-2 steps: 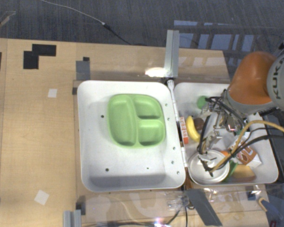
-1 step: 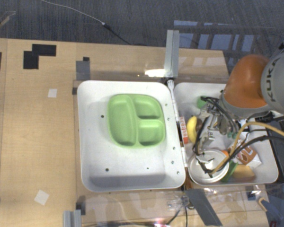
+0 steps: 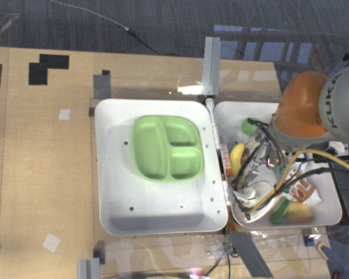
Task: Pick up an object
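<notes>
My gripper (image 3: 260, 163) hangs low inside the right bin (image 3: 335, 214), under the grey arm with its orange band (image 3: 301, 112). Cables loop around it and hide much of what lies below. Just left of the gripper a yellow banana-shaped piece (image 3: 237, 157) lies by the bin's left wall. A small green object (image 3: 249, 127) sits at the back of the bin. Toward the front are a white rounded item (image 3: 251, 192), a green piece (image 3: 280, 210), a tan-yellow piece (image 3: 300, 213) and an orange-and-white packet (image 3: 306, 189).
The left bin (image 3: 116, 214) holds a green divided plate (image 3: 166, 147) near its middle. A metal post (image 3: 211, 68) stands behind the seam between the bins. The wooden bench (image 3: 41, 173) stretches away to the left.
</notes>
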Robot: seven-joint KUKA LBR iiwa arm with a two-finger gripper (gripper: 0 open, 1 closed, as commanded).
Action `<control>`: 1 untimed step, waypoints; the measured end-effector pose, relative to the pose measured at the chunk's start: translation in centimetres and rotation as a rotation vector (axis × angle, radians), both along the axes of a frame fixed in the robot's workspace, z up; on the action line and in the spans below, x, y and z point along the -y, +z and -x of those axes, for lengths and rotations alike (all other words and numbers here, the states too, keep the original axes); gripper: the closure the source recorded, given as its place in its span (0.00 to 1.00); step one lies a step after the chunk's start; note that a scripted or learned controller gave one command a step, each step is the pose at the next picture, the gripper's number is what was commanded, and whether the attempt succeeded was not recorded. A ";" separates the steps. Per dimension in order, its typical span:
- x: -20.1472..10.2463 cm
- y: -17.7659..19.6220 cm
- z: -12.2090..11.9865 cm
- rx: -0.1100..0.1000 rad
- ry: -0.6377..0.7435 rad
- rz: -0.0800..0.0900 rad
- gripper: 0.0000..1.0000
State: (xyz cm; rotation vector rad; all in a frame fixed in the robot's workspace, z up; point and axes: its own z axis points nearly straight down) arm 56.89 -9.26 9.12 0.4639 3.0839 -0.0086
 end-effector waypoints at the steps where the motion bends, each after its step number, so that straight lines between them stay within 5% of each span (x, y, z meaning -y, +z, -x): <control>1: 0.8 -0.2 -7.6 -0.009 0.004 -0.006 0.00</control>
